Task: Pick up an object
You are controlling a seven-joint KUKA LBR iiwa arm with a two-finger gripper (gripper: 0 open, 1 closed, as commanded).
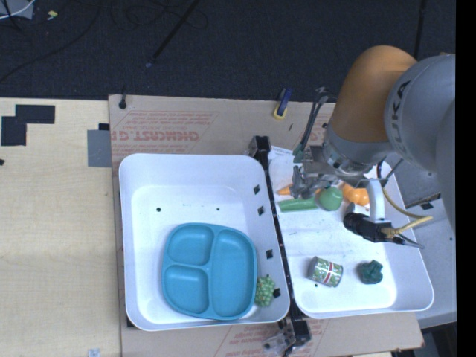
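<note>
My gripper [302, 186] hangs low over the far left part of the right bin [416, 300]. Right below it lies a long green vegetable [297, 206], with a small orange piece [285, 190] at its left. A round green fruit [330, 198] and an orange item [358, 195] sit just to the right of the gripper, partly under the wrist. Nearer the front of the same bin, a small green and white can [326, 271] lies on its side, and a dark teal lump [371, 271] rests beside it. Whether anything is held cannot be seen.
The left bin [141, 199] holds a blue divided plate [210, 270] and a small bunch of green grapes [264, 290] at the plate's right edge. The wall between the bins [272, 222] runs close to the gripper's left. The bulky arm [387, 117] covers the right bin's far right.
</note>
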